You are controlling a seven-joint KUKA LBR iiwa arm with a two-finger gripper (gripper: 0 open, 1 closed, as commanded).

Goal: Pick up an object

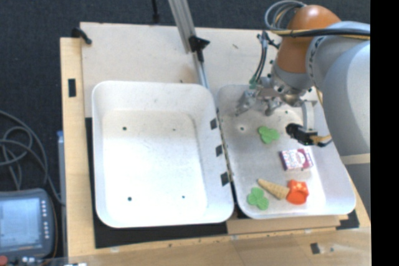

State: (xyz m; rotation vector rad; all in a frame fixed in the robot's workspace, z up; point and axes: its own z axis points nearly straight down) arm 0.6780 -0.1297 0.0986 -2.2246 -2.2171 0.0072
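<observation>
Currently positioned over far end of right bin [336, 196], hand [262, 101] low above bin floor; finger state cannot be told. Nearest item: green clover piece [269, 134], just nearward of hand, apart. Ice-cream cone [272, 188] lying flat, tip pointing left, touching orange piece [297, 192]. Pink box [296, 159] mid-bin. Second green piece [257, 198] by near rim. Left bin [103, 103] alongside on surface [124, 47].

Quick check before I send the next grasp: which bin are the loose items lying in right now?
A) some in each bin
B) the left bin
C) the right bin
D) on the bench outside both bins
C: the green pieces, pink box, tan cone and orange piece all lie in the right bin, where the pincer hangs above its far end.
</observation>
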